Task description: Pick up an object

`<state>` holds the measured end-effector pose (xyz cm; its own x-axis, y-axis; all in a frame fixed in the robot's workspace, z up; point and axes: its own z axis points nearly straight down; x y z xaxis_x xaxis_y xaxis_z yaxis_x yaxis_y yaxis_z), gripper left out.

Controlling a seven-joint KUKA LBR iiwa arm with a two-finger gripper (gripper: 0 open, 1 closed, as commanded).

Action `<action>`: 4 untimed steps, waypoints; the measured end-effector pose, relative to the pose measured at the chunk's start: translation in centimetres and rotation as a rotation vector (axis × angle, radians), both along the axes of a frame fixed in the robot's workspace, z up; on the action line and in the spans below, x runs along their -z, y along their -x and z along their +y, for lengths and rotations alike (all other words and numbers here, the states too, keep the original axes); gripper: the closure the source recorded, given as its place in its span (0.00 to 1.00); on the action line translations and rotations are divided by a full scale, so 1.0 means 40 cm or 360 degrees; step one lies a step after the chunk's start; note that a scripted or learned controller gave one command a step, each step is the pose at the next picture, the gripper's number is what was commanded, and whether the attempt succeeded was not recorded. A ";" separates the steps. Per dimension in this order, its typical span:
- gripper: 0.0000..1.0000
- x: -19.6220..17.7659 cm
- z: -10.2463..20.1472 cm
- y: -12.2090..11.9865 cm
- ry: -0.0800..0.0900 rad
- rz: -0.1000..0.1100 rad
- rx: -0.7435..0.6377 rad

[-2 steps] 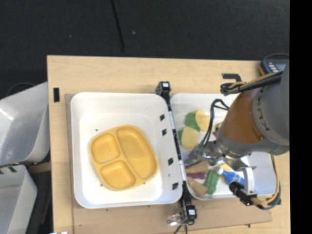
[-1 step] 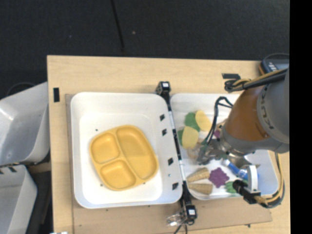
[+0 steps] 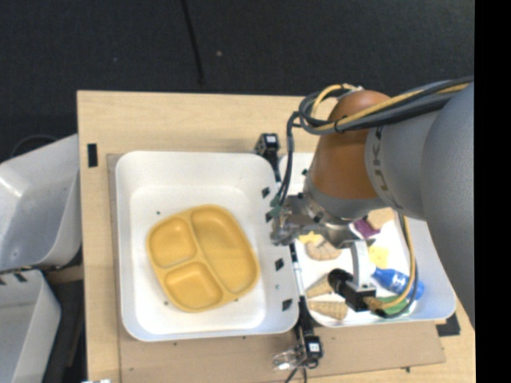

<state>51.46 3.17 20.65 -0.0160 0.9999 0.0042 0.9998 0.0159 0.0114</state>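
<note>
Shallow white bin [image 3: 437, 292] on the view's right: the clutter. Grey two-finger gripper [image 3: 299, 230] low over its left part, close to the wall toward the second white bin [image 3: 144, 182]; grip state hidden under the wrist (cannot tell). Likeliest pick: tan scalloped flat piece [image 3: 322, 251], just beside the gripper toward the view's lower right, long axis roughly across the view. Farther off: tan wedge [image 3: 326, 288], small blue toy [image 3: 391, 278], purple scrap [image 3: 365, 227]. Second bin: yellow three-compartment plastic tray [image 3: 204, 255], well apart.
</note>
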 end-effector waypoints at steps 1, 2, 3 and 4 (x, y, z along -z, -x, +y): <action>1.00 -0.127 0.175 -0.045 0.0000 0.0008 0.0009; 1.00 -0.648 0.281 -0.027 -0.0004 -0.0013 0.0013; 1.00 -0.285 0.070 0.069 0.0016 0.0042 0.0038; 1.00 -0.606 -0.111 0.060 0.0010 -0.0009 0.0036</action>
